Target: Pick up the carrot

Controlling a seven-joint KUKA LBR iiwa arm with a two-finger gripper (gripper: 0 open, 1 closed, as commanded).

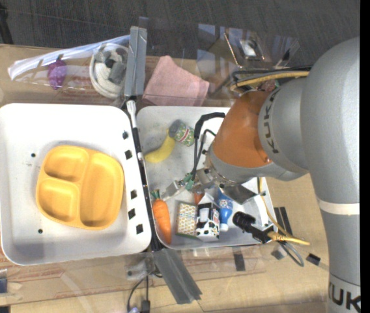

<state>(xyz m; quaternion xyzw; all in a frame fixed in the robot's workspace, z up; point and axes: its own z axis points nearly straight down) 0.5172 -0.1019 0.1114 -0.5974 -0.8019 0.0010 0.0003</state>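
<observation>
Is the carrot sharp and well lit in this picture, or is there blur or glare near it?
Camera view: the carrot is evenly lit and fairly sharp; the white bins look bright, nearly washed out; the arm shades the right bin's middle; clear plastic above the bins shows glare.

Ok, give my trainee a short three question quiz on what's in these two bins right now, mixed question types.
1. True or false: the carrot lies in the right bin, against its left wall.
2. What sits in the left bin? A) a banana B) a yellow divided plate C) a pink cloth
3. Fill in: the banana lies in the ____ bin.

Key: 1 true; 2 B; 3 right.
</observation>
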